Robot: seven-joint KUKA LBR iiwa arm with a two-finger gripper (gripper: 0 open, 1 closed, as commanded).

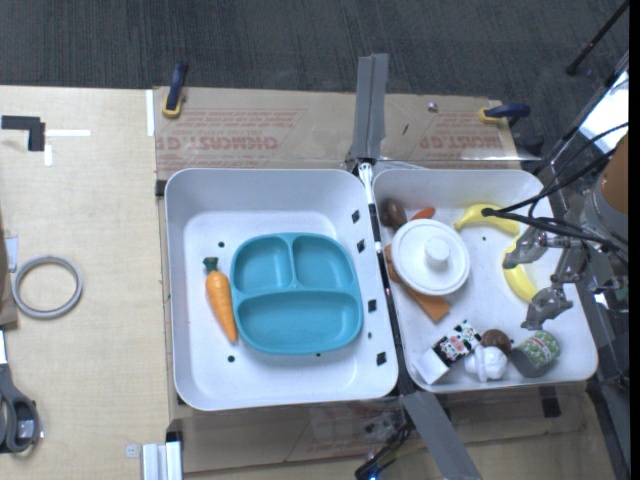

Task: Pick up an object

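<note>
My gripper (523,288) hangs over the right side of the right bin (480,183), open, its two grey fingers (515,255) spread apart. The lower end of a yellow banana (492,218) lies between the fingertips as seen from above; nothing is clamped. A white round lid-like dish (431,257) sits left of it on an orange piece (432,306). Along the bin's front lie a small black-and-white carton (451,349), a white toy (490,361) and a green can (538,352). A brown object (394,213) rests at the back left.
The left bin (190,298) holds a teal divided plate (297,293) and an orange carrot (221,303) beside it. A grey tape ring (44,286) and scissors (18,418) lie on the wooden bench to the left. Black cables run along the right edge.
</note>
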